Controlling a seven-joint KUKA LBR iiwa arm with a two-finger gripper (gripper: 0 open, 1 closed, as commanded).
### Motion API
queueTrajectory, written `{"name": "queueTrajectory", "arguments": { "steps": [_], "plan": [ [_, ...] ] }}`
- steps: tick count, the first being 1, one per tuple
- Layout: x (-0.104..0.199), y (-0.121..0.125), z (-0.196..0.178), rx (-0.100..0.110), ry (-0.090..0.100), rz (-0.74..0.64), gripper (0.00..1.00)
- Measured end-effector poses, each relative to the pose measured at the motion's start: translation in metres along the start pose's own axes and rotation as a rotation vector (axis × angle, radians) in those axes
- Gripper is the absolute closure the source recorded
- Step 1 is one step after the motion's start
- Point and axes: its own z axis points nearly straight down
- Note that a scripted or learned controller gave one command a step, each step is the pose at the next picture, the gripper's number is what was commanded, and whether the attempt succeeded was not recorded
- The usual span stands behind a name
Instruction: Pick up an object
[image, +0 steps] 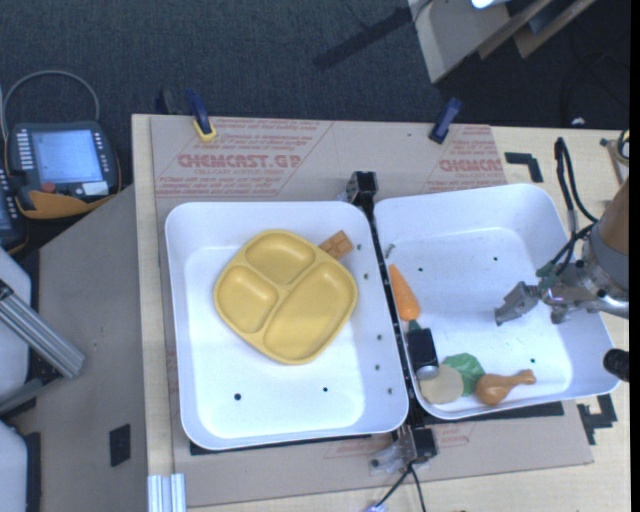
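In the right bin (470, 225) several small items lie along the left wall and front edge: an orange carrot (403, 292), a black block (421, 348), a round beige piece (440, 385), a green piece (466, 366) and a tan drumstick (506, 382). My gripper (535, 304) hangs over the right half of this bin, above bare white floor, well to the right of the carrot and above the drumstick in the view. Its fingers (512, 305) stand open with nothing between them.
The left bin (200, 350) holds a yellow divided plate (287, 295) with a small brown block (337, 243) at its upper right corner. A black divider (385, 300) runs between the bins. A pendant screen (62, 160) sits off the bench at left.
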Motion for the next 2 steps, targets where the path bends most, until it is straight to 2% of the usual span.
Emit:
{"name": "queueTrajectory", "arguments": {
  "steps": [1,2],
  "plan": [
    [0.001,0.003,-0.007,-0.014,-0.003,-0.004,0.0],
    [-0.001,0.007,0.056,-0.007,0.0,-0.004,0.0]
  ]
}}
